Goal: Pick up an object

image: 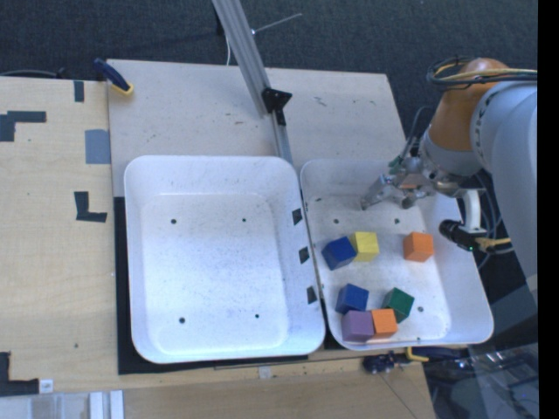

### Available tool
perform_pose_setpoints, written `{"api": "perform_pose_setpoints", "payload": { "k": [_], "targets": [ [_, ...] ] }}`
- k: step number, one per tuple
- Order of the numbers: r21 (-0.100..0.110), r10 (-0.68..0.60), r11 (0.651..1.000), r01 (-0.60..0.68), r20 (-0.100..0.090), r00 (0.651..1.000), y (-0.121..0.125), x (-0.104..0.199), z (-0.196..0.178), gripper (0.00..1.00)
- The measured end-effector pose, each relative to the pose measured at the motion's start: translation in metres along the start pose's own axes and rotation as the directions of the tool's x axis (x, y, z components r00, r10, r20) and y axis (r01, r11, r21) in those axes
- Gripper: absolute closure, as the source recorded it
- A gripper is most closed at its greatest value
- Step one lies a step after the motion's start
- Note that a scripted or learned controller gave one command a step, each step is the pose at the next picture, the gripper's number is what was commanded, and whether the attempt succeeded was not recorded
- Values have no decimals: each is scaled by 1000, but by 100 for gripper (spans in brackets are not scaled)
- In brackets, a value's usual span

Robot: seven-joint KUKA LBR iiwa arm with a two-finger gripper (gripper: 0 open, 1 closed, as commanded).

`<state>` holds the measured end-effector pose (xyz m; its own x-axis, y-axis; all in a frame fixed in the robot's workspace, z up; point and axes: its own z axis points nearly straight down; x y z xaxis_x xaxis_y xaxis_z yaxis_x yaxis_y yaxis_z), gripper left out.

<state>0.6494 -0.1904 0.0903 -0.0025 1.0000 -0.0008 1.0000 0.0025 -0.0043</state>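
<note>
Several small blocks lie in the right bin [454, 321]: a blue block [339, 251] touching a yellow one [367, 244], an orange block [418, 246] to their right, and near the front a second blue block [353, 298], a green one [399, 303], a purple one [357, 325] and a small orange one [384, 322]. My gripper [377, 197] hangs over the far part of this bin, above and behind the yellow block, with nothing seen between its fingers. The fingers look spread apart.
The left bin [140, 182] sits beside the right one. A slanted metal rail [249, 55] runs down to the gap between the bins. A blue and yellow tool [113, 76] lies at the bench's far left.
</note>
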Motion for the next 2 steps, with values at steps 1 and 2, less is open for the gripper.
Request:
{"api": "perform_pose_setpoints", "payload": {
  "k": [1,2],
  "targets": [
    [-2,-1,1000,1,1,1000,1,1,-12,100],
    [-8,0,1000,0,0,1000,-4,10,-65,100]
  ]
}}
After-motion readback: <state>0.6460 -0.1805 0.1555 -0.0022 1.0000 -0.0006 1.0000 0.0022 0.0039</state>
